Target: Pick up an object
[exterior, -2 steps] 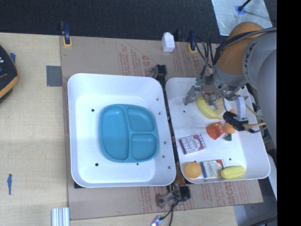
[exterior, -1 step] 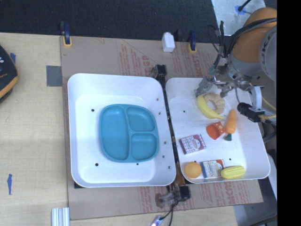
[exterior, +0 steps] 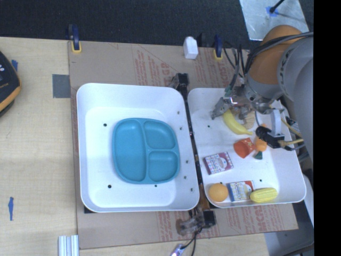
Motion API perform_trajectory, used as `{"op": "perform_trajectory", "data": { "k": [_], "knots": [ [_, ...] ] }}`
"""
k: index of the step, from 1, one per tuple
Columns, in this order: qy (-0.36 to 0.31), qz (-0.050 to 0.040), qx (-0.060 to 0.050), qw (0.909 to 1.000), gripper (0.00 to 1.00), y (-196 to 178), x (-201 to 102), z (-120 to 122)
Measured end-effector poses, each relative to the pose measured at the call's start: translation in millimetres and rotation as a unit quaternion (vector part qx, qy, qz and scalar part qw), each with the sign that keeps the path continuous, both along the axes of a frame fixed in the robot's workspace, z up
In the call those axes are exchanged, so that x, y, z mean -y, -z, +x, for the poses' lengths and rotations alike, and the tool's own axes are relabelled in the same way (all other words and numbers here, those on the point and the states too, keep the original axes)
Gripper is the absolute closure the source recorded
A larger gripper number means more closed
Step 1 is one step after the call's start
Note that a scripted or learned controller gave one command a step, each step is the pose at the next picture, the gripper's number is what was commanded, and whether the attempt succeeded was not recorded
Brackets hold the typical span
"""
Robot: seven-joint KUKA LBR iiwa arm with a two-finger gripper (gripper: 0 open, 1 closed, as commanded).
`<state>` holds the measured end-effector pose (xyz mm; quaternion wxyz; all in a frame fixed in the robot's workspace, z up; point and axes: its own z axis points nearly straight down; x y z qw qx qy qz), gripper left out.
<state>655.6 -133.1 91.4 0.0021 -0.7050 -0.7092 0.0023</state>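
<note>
Blue tray [exterior: 145, 149], white bins [exterior: 88, 143], yellow banana [exterior: 235, 122], orange ball [exterior: 217, 192].

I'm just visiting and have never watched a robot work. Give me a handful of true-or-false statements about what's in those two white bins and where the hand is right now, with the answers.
1. The blue divided plate lies in the left bin. True.
2. The banana lies in the left bin. False: it lies in the right bin, near its far end.
3. The hand is over the right bin, close to the banana. True.
4. The orange sits on the blue divided plate. False: it rests at the near edge of the right bin, beside a small box.
5. The yellow corn cob is at the near end of the right bin. True.
</note>
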Motion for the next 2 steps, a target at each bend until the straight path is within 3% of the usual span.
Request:
{"op": "perform_trajectory", "data": {
  "k": [1, 2],
  "knots": [
    [-0.001, -0.0004, 0.0, 1.0, 1.0, -11, 1, 0],
    [0.0, 0.0007, 0.002, 1.0, 1.0, -102, -82, -13]
  ]
}}
